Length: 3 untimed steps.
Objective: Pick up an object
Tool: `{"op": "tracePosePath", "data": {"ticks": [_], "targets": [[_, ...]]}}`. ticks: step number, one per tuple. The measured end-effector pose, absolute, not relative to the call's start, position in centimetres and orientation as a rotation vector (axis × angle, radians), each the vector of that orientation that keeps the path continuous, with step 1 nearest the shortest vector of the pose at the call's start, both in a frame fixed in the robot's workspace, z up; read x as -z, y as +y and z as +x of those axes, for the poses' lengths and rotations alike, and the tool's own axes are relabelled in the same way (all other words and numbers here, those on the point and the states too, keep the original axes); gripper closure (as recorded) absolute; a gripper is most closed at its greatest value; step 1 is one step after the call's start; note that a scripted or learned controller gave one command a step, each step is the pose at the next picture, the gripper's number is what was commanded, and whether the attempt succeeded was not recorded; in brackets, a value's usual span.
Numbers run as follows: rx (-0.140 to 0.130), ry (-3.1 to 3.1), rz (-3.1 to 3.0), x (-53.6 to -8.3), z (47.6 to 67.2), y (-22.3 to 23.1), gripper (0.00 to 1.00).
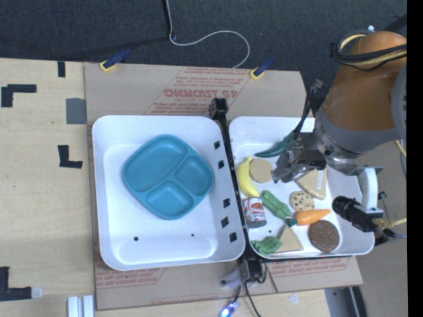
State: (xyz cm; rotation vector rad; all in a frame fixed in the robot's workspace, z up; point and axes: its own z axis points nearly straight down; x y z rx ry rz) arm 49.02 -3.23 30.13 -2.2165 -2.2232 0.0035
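The right bin (254, 129) holds several toy foods: a yellow banana (246, 179), a tan round slice (262, 171), a green pod (275, 204), a small can (255, 212), a spotted cookie (301, 200), an orange carrot (312, 216), a brown round patty (324, 235), a tan wedge (289, 239) and a green leafy piece (267, 246). My gripper (289, 166) hangs over the middle of this bin, just right of the tan slice and above the cookie. A pale wedge (314, 185) lies under its right side. Nothing shows between the fingers.
The left bin (109, 177) holds a blue three-compartment plate (168, 175). A black divider with clips (228, 177) runs between the bins. The orange and grey arm (363, 104) covers the right bin's upper right. A black cylinder (351, 213) juts over that bin's right rim.
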Motion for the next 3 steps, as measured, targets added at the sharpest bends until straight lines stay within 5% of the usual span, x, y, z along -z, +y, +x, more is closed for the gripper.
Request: {"op": "tracePosePath", "data": {"ticks": [1, 2, 3], "targets": [[-0.007, -2.225, -2.209, -24.7, 48.3, 4.4, 1.00], [0.005, -2.222, -2.227, -31.7, 48.4, 0.3, 1.00], [-0.006, -2.220, -2.219, -28.9, 48.3, 1.3, 1.00]]}}
